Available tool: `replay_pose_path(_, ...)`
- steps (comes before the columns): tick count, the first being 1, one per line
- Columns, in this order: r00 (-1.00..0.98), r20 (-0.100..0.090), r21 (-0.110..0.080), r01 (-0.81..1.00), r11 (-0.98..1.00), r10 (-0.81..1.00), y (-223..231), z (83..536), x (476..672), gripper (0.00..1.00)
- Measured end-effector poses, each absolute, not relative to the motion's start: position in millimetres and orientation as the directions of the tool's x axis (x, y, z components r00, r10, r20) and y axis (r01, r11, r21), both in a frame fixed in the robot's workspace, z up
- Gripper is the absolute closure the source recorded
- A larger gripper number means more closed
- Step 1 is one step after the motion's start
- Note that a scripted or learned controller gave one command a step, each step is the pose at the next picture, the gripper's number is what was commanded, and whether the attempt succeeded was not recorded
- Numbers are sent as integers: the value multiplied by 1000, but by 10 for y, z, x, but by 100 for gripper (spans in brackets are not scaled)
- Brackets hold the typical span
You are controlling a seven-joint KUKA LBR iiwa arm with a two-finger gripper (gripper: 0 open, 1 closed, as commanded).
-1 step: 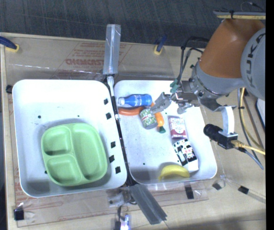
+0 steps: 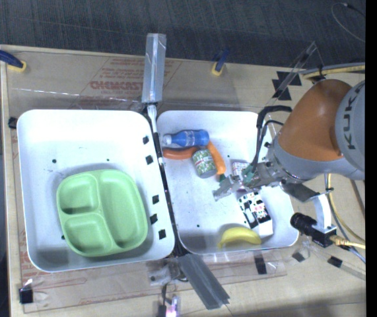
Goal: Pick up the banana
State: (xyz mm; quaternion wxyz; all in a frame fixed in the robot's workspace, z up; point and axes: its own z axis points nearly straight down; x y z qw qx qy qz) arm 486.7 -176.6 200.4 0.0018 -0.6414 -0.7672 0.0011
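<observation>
**Tool hovering in the right bin, banana at the near wall**

The arm (image 2: 320,134) is reaching over the right bin (image 2: 195,240) — its tool (image 2: 241,180) is sitting mid-bin; finger state cannot be told. The green tray (image 2: 101,211) is occupying the left bin (image 2: 36,137). The banana (image 2: 239,236) is lying against the right bin's near edge — just beside a card box (image 2: 255,211).
</observation>
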Motion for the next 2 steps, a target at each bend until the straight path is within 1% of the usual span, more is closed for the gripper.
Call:
replay_pose_path(1, -364, -1, 1, 932, 364, 932, -1528, 2657, 4820, 0)
replay_pose_path(2, -466, 2, -2, 885, 466, 885, -1800, 1910, 4765, 0)
